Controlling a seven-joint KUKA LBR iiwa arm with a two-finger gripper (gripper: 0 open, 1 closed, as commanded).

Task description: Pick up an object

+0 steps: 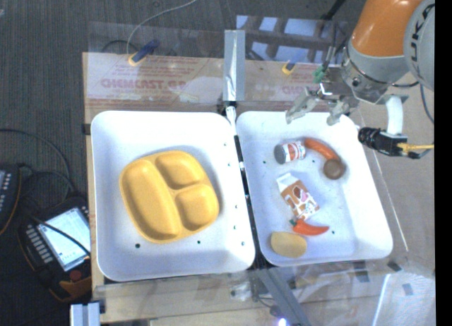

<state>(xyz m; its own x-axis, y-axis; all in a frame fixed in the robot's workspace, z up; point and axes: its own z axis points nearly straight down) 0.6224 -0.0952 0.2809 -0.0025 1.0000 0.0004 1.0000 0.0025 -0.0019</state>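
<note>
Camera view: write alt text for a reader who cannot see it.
A robot arm's open gripper hangs over the far edge of the right bin, holding nothing. That bin contains a small can, an orange sausage, a brown ball, a snack packet, a red chili and a potato. The left bin holds a yellow divided tray.

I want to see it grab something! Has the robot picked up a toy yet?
Not yet. The end effector hangs open over the far edge of the right bin with nothing between its fingers. The small can, the orange sausage and the other items lie in the bin. Reaching down, gripping and lifting are left.
</note>
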